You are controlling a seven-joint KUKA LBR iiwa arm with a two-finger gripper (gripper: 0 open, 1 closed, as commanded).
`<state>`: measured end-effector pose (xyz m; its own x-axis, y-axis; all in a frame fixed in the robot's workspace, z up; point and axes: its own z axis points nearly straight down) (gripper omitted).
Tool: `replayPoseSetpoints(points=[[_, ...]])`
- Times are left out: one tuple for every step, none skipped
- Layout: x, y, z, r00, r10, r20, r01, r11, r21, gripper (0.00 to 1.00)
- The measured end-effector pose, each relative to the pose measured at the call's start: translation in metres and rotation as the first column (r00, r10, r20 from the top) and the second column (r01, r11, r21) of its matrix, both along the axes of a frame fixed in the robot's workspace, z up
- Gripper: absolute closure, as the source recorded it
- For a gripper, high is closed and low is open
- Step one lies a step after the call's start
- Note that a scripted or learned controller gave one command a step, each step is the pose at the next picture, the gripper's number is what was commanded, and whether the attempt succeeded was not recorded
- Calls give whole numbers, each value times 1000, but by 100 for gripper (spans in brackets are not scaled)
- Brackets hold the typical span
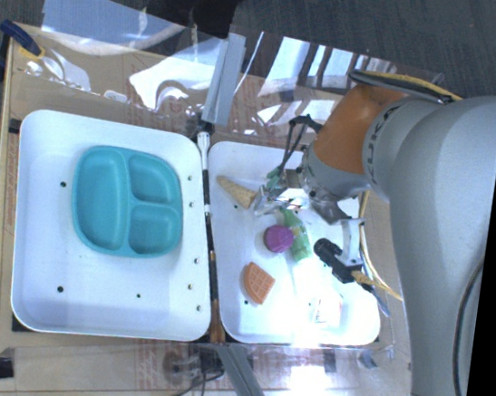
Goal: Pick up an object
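Purple object (pixel 278 238) is lying in the right bin (pixel 357 331), just below the pincer (pixel 277 197), touching a green item (pixel 297 242). I cannot tell the pincer's state. An orange waffle piece (pixel 257 283) is sitting farther below.

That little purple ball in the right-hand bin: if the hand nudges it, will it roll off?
Probably. The purple ball looks round, so a sideways nudge could send it rolling across the right bin. It looks small, so likely light. The green piece touching it might block it on that side.
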<state>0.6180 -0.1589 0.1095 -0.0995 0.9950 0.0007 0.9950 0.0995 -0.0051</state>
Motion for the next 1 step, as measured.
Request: replayPoseSetpoints(points=[[0,0,0,1000,0,0,0,1000,0,0]])
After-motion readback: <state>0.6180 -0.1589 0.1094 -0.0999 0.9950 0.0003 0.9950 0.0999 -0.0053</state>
